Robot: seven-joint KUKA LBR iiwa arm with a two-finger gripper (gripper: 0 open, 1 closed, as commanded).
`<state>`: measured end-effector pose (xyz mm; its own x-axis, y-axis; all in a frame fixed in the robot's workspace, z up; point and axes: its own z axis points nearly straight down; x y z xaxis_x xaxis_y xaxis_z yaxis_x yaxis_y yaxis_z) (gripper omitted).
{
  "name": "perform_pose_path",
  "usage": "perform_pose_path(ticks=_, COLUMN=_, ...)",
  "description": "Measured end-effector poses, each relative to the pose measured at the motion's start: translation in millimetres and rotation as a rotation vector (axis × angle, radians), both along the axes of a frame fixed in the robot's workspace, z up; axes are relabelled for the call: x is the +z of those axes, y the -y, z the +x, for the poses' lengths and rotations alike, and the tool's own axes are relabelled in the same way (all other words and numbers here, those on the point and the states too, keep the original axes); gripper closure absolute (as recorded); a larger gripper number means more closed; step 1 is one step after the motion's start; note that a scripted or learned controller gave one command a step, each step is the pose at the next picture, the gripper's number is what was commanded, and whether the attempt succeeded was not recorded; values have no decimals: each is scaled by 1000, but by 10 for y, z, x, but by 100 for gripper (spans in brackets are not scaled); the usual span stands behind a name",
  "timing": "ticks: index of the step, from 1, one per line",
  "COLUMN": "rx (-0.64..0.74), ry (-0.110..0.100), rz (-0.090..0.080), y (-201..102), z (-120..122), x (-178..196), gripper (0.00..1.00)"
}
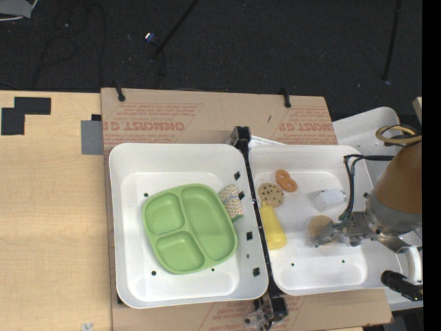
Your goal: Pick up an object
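My gripper (326,236) is low in the right bin (324,280), reaching in from the right below the arm's orange band (412,178). It sits right against a tan round object (319,223), partly covering its lower right side. A pale grey-white block (329,198) lies just above that. Further left in the same bin are a yellow bottle-like object (273,227), a chocolate-chip cookie (271,194) and a small orange ring-shaped piece (286,181).
The left bin (131,254) holds a green divided plate (189,227), with a small patterned object (233,201) at its upper right edge. A black divider (252,212) runs between the bins. Cardboard lies beneath both bins, and the wooden bench extends to the left.
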<state>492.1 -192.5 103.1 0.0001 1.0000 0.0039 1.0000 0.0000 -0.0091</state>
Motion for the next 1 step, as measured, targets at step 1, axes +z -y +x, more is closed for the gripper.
perform_pose_path(ticks=1, rx=-4, ry=4, rz=-1, y=15, z=11, x=134, gripper=100)
